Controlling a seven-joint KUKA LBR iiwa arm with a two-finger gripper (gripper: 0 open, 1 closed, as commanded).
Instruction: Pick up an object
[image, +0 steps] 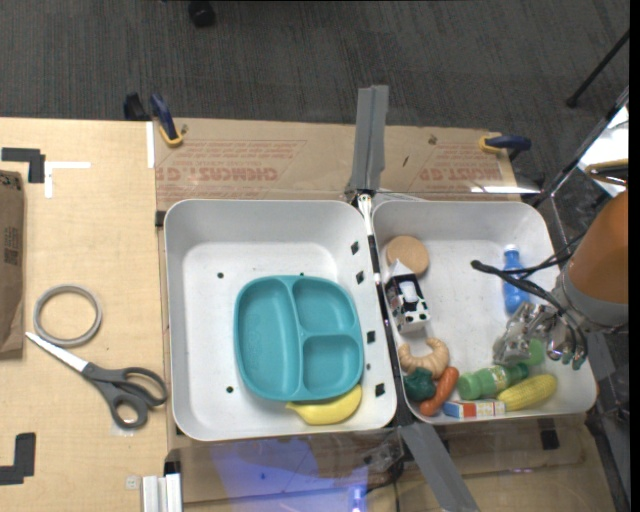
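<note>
The right bin (455, 206) holds several small items. Near its front right lie a green bottle (490, 379) and a yellow corn cob (527, 391). My gripper (517, 338) is low in the bin's right side, just above the green bottle and below a blue bottle (513, 276). A carrot (441, 391), a green pepper (417, 383) and a croissant (424, 354) lie toward the bin's front left. A black-and-white object (408, 302) and a tan disc (408, 254) sit along the left wall.
A red-and-white box (472, 408) lies at the right bin's front wall. The left bin (200, 260) holds a teal divided plate (298, 337) and a banana (328, 408). Scissors (110, 380) and a tape roll (67, 313) lie on the bench at left.
</note>
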